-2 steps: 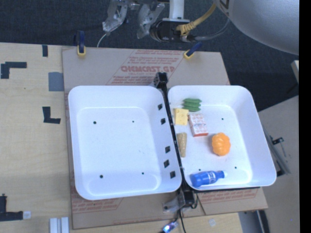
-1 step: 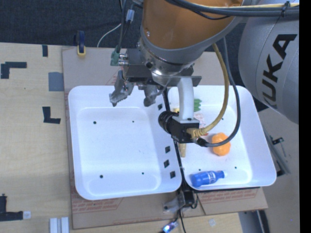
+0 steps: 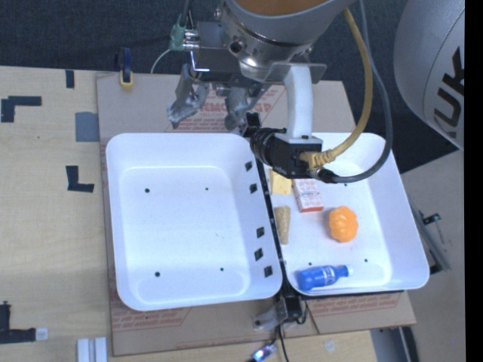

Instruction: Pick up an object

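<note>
Lighting: even overhead light is washing my white bins bright; soft shadows; my near arm is blurring.

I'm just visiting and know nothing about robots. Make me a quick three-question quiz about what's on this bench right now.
1. True or false: the blue bottle lies in the right bin.
2. Which object sits nearest the orange pumpkin-shaped toy? A) the small red and white box B) the blue bottle C) the yellow clamp
3. Fill in: the gripper hangs above the cardboard just beyond the far rim of the ____ bin.

Key: 1 true. 2 A. 3 left.
</note>
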You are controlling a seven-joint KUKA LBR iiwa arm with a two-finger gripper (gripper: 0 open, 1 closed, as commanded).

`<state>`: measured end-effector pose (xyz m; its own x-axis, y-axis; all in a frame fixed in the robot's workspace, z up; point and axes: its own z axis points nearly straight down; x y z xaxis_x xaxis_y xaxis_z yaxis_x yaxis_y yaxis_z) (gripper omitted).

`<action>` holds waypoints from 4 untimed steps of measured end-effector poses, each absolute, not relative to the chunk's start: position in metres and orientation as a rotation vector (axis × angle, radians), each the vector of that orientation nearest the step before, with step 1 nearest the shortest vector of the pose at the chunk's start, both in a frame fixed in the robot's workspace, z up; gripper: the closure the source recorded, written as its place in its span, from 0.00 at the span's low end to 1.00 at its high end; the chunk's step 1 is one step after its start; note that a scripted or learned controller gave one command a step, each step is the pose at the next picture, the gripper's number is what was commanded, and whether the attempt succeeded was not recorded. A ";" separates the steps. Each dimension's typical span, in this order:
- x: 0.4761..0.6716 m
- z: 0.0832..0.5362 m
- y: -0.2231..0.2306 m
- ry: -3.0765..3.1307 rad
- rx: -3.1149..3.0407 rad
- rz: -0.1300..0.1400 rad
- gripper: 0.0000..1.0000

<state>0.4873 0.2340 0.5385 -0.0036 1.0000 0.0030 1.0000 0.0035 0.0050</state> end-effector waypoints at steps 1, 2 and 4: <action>0.505 0.534 0.233 2.222 2.220 -0.002 1.00; 0.518 0.534 0.233 2.222 2.220 -0.002 1.00; 0.517 0.535 0.121 2.211 2.231 -0.005 1.00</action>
